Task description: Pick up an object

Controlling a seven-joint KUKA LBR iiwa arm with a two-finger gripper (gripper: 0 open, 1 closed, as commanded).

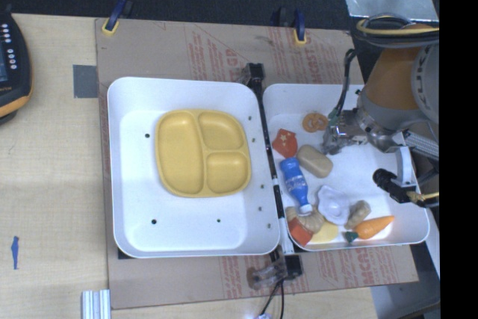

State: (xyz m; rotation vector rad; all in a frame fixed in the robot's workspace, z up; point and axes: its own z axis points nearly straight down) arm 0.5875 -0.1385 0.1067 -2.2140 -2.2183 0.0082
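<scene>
Scanning from the near edge of the desk point(60, 183) outward, I log what I can see:

Near rim, right bin point(418, 235): a carrot point(373, 226) lies flat against the front wall, beside a pale wedge point(326, 234) and a red piece point(299, 231). They are crowded into that corner, touching or nearly so, which I judge makes a clean grasp awkward.

Crumpled white piece point(332, 202): just behind that cluster, with a small brown lump point(358, 210) at its right.

Blue bottle point(293, 181): lying on its side along the bin's left wall, cap end toward the front.

Tan block point(314, 161): just beyond the bottle, close to a red wedge point(285, 143).

Orange round slice point(314, 121): farthest back, near the rear wall.

Tool point(334, 140): low over the back half of the right bin, between the slice and the tan block, with nothing visibly in it. I cannot tell whether it is spread or pressed together.

Arm point(396, 86): reaching in from the right, orange band above the wrist.

Left bin point(127, 228): carries a yellow divided plate point(202, 153), well apart from the tool.

Likely target: my guess is the tan block, as the nearest candidate to the tool.
</scene>
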